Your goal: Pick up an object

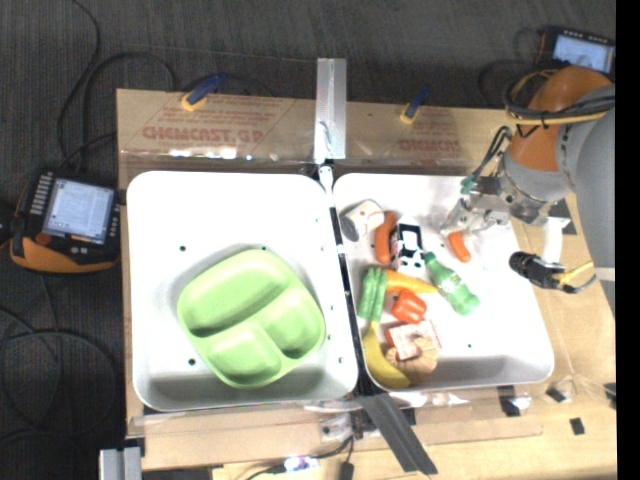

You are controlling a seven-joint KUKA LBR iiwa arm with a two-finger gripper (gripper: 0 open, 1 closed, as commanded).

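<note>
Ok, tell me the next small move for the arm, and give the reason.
Probably a short, straight descent onto the small orange piece in the right bin. The gripper hovers just above and beside it, and that piece lies apart from the crowded pile near the divider, where the green bottle and banana sit close together. It looks like the easiest grasp.

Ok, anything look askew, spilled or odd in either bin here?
Nothing spilled or damaged. The toy food in the right bin is heaped against its left wall: green bottle lying on its side, banana at the bottom corner. The green divided tray sits tilted in the left bin. The claw hovers beside a small orange piece.
</note>
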